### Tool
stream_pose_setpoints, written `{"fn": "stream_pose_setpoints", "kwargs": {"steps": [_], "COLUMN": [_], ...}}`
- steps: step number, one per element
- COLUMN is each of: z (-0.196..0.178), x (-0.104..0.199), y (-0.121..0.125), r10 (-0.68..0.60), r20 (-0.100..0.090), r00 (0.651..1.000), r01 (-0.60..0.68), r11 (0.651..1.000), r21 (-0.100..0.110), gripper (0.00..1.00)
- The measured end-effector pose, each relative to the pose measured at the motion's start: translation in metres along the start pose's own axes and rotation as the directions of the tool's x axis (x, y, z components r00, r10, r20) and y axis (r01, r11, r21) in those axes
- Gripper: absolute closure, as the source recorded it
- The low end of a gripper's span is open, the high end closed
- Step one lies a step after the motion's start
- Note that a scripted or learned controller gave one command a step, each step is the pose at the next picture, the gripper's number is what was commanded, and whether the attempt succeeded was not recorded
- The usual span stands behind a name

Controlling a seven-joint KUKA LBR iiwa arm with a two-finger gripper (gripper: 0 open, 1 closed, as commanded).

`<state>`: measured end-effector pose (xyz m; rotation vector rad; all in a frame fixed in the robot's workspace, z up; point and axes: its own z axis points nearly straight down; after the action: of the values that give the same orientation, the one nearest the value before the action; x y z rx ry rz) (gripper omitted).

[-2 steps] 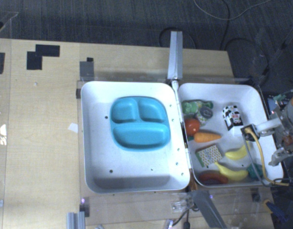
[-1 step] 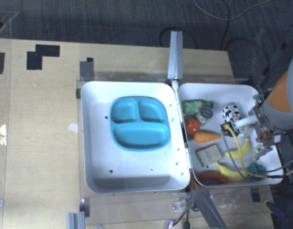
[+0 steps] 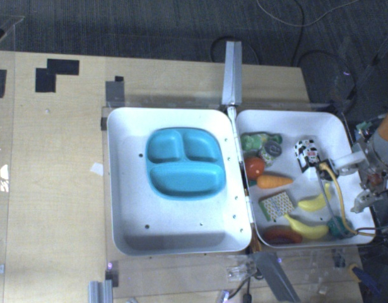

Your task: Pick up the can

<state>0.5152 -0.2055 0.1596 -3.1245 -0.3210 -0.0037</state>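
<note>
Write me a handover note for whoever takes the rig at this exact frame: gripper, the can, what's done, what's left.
Gripper: at the right bin's right edge, with nothing seen between its fingers; whether it is open or shut is unclear.
Can: in the right bin's upper left part, beside the green item and above the tomato and carrot.
Left bin: holds the blue divided tray.
Done: no pick visible.
Left: reach across the bin to the can, grasp and lift.

Grey arm (image 3: pixel 378 163), orange band
</note>
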Motion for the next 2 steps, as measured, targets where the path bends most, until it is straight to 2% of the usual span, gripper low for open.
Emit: {"fn": "stream_pose_setpoints", "kwargs": {"steps": [1, 2], "z": [0.033, -0.020], "x": [0.059, -0.027], "y": [0.011, -0.006], "r10": [-0.021, -0.143], "r20": [0.000, 0.000], "r00": [1.000, 0.990], "r01": [0.021, 0.143], "r11": [1.000, 0.990], "r21": [0.000, 0.000], "gripper": [0.00, 0.00]}}
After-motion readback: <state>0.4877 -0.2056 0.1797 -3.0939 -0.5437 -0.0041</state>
